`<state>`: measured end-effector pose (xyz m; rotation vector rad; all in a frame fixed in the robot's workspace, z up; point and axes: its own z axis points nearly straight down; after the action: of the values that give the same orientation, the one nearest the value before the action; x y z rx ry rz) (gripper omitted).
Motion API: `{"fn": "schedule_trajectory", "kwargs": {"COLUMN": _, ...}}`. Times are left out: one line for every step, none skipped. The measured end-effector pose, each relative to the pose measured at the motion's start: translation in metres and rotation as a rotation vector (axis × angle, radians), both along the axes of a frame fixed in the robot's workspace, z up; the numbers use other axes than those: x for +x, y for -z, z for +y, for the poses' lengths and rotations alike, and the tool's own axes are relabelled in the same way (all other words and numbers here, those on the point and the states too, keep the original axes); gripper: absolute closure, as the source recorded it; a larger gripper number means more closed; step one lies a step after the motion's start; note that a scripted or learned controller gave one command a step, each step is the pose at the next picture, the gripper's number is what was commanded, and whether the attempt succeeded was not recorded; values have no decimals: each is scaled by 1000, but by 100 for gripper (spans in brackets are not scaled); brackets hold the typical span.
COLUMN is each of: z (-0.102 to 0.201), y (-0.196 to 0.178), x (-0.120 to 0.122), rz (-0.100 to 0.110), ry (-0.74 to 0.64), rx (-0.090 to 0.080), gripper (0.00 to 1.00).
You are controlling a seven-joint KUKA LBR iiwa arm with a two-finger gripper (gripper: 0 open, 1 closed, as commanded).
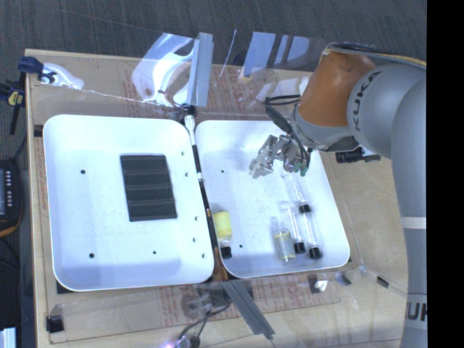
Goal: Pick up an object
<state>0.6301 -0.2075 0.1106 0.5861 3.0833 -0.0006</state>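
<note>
We see the tool (279,158) poised over the upper part of the right bin (330,201); whether it is open or closed we cannot tell. Clear vials (297,227) with black caps lie in that bin's lower right, a yellow object (222,224) by its left wall. A dark ridged block (148,187) sits in the left bin (65,194).

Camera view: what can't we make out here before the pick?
- Gripper, above the right bin: finger state and any contact are unreadable; small, blurred, with glare.
- Clear vials in the right bin: transparent against white, so count and outlines are uncertain; only the black caps read clearly.
- Yellow object by the divider: too small to identify.
- Arm: cut off by the right and bottom edges.
- Dark ridged block in the left bin: its height cannot be judged.
</note>
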Motion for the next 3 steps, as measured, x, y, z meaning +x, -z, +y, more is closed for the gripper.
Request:
{"fn": "schedule_trajectory", "kwargs": {"z": 0, "y": 15, "x": -3, "rz": 2, "ry": -401, "rx": 0, "gripper": 100}}
{"fn": "schedule_trajectory", "kwargs": {"z": 0, "y": 16, "x": 29, "rz": -2, "ry": -793, "rx": -4, "gripper": 100}}
{"fn": "schedule_trajectory", "kwargs": {"z": -1, "y": 15, "x": 29, "rz": -4, "ry": -914, "rx": -5, "gripper": 100}}
